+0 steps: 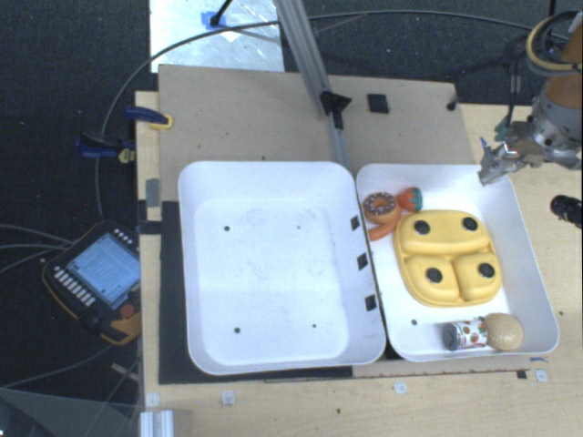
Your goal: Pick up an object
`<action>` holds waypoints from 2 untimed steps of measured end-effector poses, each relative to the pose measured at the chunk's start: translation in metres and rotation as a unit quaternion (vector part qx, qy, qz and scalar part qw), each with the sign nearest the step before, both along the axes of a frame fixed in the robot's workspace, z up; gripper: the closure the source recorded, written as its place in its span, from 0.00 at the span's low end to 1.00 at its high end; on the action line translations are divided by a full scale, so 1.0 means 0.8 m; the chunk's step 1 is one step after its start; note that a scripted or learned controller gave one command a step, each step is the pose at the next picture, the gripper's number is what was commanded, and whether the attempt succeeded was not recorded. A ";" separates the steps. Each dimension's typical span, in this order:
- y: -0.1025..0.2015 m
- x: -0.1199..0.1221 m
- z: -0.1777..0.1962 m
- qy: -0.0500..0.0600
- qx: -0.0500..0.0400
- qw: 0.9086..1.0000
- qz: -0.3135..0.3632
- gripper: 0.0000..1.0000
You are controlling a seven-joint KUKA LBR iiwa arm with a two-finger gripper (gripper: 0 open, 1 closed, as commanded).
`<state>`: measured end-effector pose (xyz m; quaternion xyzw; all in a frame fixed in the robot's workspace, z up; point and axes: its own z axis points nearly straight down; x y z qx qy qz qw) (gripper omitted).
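The right bin [524, 235] holds a yellow compartment tray toy [449, 256] in its middle. At the bin's far left lie a brown donut [380, 207], an orange carrot-like piece [386, 228] and a red tomato-like piece [410, 198]. Near the front edge lie a small printed can [465, 336] and a tan potato-like lump [503, 331]. My gripper [495, 165] hangs over the far right corner of this bin, away from all the objects, with nothing seen between its fingers.
The left bin [200, 189] sits beside the right one. A metal pole [305, 44] slants down at the back. A teach pendant [96, 276] and cables lie on the floor at left. Clamps [146, 116] grip the bench's left edge.
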<state>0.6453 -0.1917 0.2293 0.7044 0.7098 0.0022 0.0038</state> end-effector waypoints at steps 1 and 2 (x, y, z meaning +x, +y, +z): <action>0.000 0.002 0.039 0.001 0.000 1.000 0.000 1.00; 0.079 0.001 0.028 0.003 0.002 1.000 0.001 1.00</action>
